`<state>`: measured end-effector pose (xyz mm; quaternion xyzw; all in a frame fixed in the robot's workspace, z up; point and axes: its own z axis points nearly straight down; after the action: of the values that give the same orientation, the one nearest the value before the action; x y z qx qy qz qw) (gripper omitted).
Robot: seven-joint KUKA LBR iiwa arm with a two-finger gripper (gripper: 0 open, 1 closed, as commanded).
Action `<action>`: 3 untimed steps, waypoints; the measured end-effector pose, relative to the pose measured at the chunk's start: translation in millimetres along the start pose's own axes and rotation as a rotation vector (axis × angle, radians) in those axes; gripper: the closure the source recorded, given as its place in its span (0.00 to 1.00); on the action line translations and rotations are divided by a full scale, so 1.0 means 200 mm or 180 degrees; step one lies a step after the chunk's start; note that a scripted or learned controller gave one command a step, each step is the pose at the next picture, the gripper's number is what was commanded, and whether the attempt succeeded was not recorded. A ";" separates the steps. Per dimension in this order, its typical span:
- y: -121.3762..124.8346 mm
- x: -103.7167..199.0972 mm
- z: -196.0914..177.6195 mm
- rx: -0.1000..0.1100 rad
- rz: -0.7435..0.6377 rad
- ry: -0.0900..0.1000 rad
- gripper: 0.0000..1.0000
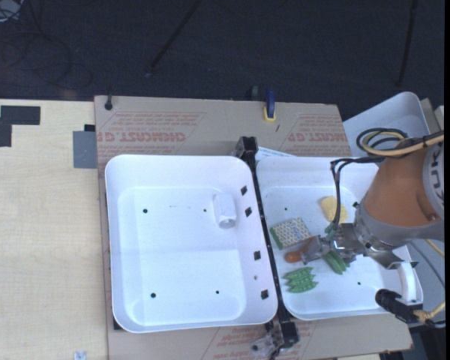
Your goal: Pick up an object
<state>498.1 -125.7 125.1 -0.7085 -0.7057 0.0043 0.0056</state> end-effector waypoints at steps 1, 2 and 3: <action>0.19 0.21 0.19 -0.0040 -0.0023 -0.0004 0.00; 0.18 0.19 0.13 -0.0034 0.0004 -0.0003 1.00; 0.53 0.46 -0.35 -0.0080 -0.0033 -0.0001 1.00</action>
<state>604.8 -34.6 193.2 -0.7048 -0.7094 -0.0045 -0.0035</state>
